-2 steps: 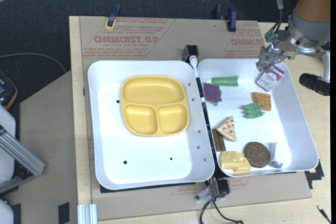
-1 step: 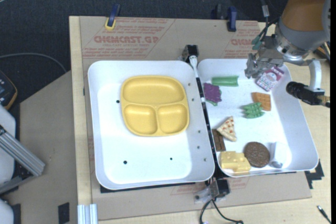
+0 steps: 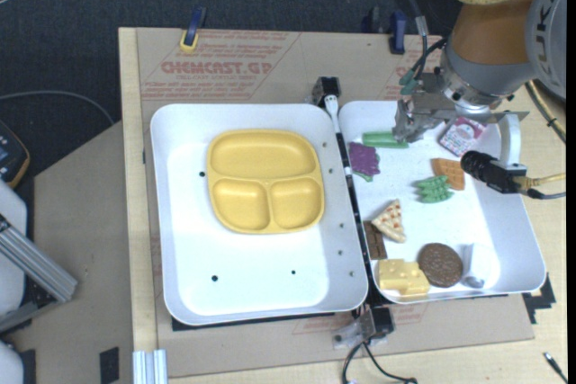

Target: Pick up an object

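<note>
Green bar [image 3: 382, 139] touches the hand [image 3: 407, 132] near the right bin's [image 3: 526, 234] far rim.

On your surface [image 3: 144, 193], the divided tray [image 3: 265, 178] lies in the left bin [image 3: 171, 220]. In the right bin [image 3: 517, 234], the pizza slice [image 3: 390, 219] lies behind the cheese block [image 3: 402, 277], with the round cookie [image 3: 441, 264] just right of that block.

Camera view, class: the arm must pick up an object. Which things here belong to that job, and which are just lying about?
Belonging to the job:
pincer
long green plastic piece beside it
right white bin bearing the toys

Just lying about:
yellow three-compartment plastic plate
left white bin
round brown cookie
pizza-slice toy
</note>
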`<action>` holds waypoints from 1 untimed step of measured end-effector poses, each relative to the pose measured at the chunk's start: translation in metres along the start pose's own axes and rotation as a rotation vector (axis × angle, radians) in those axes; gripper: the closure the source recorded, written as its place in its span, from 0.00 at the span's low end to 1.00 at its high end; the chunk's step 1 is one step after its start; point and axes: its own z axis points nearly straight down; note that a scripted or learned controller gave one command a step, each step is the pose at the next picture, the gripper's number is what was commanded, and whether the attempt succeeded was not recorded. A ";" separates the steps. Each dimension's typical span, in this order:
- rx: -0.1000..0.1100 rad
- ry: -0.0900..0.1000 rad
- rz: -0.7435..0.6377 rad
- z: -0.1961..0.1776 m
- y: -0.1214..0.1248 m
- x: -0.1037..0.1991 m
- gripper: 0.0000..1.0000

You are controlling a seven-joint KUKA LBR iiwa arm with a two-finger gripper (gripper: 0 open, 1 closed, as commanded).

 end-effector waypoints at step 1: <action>0.000 0.000 0.000 -0.002 -0.016 0.053 1.00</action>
